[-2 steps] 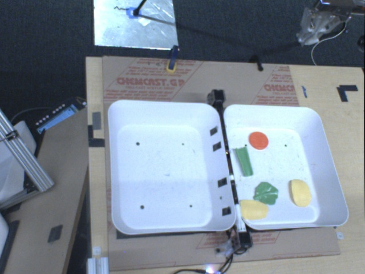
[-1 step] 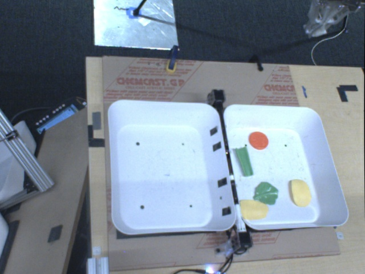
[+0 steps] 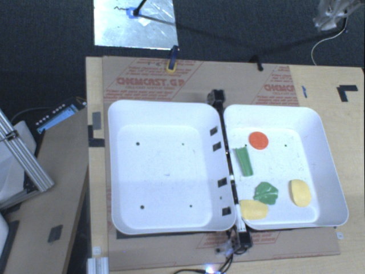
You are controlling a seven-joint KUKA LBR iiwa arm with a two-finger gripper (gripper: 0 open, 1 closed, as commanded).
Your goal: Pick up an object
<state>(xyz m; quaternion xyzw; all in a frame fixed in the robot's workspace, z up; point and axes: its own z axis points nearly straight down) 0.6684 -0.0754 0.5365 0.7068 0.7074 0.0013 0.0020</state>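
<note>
Camera view, overhead and slanted: two shallow white bins sit side by side on a brown board (image 3: 148, 76) printed in red, their inner rims touching along a line of black clips. All loose items lie in the right bin (image 3: 274, 108). A round orange-red disc (image 3: 258, 140) lies toward the far part of its floor, left of centre. A green bar (image 3: 244, 161) lies just nearer than the disc, close to the rim shared with the left bin (image 3: 165, 104), its long axis running roughly front to back. A green leaf-shaped piece (image 3: 266, 192) lies nearer still, close beside a yellow lump (image 3: 254, 209) that sits against the near left corner of the bin; whether the two touch cannot be determined. A yellow oval (image 3: 300, 192) lies to the right of the leaf-shaped piece, apart from it. The gripper (image 3: 333, 7) appears as a pale, blurred shape at the upper right, over the dark floor beyond the board and well apart from both bins and every item; whether it is open or closed cannot be determined, and nothing is seen in its grasp. A silver sheet (image 3: 135, 15) lies on the floor beyond the left bin.
</note>
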